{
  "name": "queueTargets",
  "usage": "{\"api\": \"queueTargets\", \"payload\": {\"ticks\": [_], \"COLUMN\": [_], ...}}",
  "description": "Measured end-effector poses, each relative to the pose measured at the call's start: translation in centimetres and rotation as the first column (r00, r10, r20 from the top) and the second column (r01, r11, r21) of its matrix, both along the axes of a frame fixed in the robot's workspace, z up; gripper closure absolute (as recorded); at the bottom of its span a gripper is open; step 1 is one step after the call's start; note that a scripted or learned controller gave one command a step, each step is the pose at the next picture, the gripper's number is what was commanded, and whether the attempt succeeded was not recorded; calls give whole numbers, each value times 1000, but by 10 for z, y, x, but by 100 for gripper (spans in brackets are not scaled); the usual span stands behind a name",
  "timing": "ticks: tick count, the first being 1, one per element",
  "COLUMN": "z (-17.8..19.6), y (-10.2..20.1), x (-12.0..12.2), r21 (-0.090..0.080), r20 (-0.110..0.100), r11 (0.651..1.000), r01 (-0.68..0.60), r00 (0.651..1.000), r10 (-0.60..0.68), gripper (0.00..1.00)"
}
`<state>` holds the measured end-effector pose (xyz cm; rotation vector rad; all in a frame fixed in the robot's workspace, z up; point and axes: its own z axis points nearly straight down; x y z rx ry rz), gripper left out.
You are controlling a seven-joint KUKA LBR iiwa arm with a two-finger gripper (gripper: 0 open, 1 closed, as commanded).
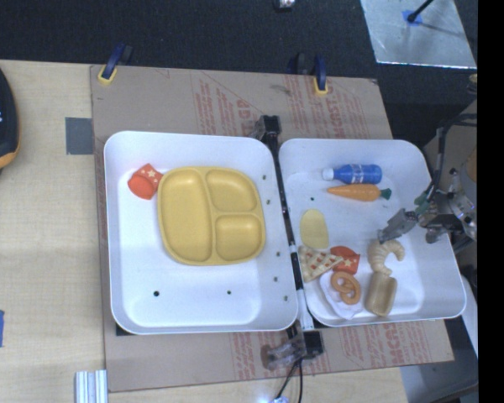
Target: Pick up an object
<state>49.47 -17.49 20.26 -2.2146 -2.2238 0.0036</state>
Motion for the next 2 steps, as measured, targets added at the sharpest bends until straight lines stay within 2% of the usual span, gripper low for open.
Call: {"api": "queueTargets", "payload": {"ticks": [1,2], "z": [-103,-86], "y": [-12,-14], "x": [38,39], "r21": [1,-2], "r20": [-6,0], "r11": [1000,1000], "r01": [-3,-1], "r00": [1000,1000], "r10": [3,1], "gripper": [0,100]}}
